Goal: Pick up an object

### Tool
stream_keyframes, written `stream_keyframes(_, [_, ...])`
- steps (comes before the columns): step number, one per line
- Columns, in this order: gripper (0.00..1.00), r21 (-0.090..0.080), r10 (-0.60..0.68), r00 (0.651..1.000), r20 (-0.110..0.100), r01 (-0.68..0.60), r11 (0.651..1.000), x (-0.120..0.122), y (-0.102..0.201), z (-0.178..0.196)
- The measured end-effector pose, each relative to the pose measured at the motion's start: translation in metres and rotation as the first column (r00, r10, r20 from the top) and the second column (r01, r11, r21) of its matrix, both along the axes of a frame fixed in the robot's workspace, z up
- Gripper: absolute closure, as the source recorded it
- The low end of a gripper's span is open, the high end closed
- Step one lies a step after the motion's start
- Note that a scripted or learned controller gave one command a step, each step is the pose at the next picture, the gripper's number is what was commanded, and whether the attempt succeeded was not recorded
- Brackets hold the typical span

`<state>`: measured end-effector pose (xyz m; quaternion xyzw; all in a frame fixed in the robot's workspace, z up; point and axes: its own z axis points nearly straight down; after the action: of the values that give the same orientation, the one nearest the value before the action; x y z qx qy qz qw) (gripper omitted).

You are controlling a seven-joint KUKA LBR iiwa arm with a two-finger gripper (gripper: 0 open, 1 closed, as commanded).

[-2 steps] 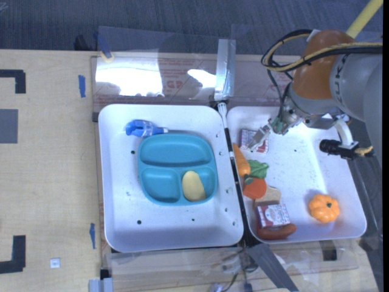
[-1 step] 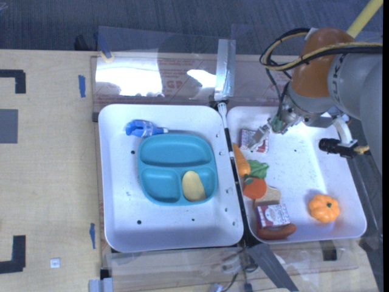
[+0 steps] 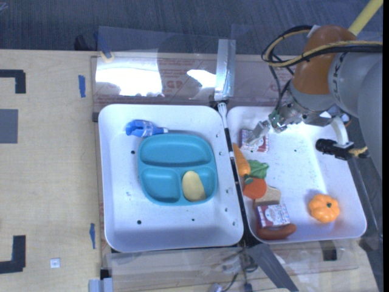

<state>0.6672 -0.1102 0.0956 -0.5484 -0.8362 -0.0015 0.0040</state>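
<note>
Camera view, looking down on the two shallow white bins: the grey arm with its orange band reaches in from three o'clock, and its two-finger gripper (image 3: 265, 128) hangs low over the upper part of the right bin (image 3: 355, 224), its tips just at the small red-and-white printed packet (image 3: 255, 140) that lies at about eleven o'clock in that bin. Whether the tool is spread or closed cannot be told from this slant, and nothing can be seen held in it. Further down the bin's left side lie an orange carrot-shaped toy with green leaves (image 3: 243, 163), a red tomato-like ball (image 3: 254, 188) and a dark red packaged sausage with a label (image 3: 275, 220); an orange toy pumpkin (image 3: 324, 208) sits apart at five o'clock. The left bin (image 3: 112, 181) holds a teal plastic divided tray (image 3: 173, 157) with a yellow lemon-like object (image 3: 193, 185) in its lower right compartment, and a small blue plastic toy (image 3: 141, 128) at the tray's eleven o'clock. The step in hand looks like the approach to the packet; the next move would call for settling squarely over it, closing, and lifting straight up.
</note>
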Motion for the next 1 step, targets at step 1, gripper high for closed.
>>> stream_keyframes(1, [0.0, -0.007, 0.025, 1.0, 0.0, -0.025, 1.0, 0.0005, 0.0022, -0.0014])
